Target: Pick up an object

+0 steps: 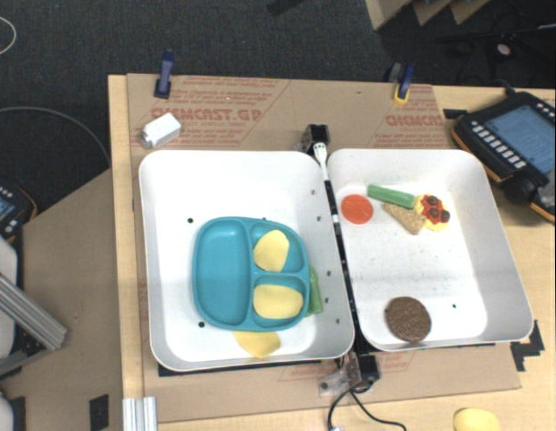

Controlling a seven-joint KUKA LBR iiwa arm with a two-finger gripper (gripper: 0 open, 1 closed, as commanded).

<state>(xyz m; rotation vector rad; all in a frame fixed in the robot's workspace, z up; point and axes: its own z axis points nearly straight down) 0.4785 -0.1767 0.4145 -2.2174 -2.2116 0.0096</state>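
Two white bins lie side by side on the bench. The left bin takes the middle left of the frame and the right bin the middle right.

In the upper part of the right bin lies a green stick. Its long axis runs nearly across the frame, and the right end is a little lower than the left end. Just beside its left end is an orange disc. Under the stick lies a tan wedge, which points to the lower right. At the right end of the stick is a yellow and red piece; it seems to touch the wedge. A brown round disc lies flat near the lower edge of this bin, well apart from the others.

In the left bin a teal divided plate carries two yellow pieces, the upper yellow piece and the lower yellow piece, each in its own compartment on the right side. A third yellow piece lies at the lower rim of the plate, and a green strip is against its right rim.

How far the hand is open, what it holds, and where the things lie relative to it cannot be told from this view
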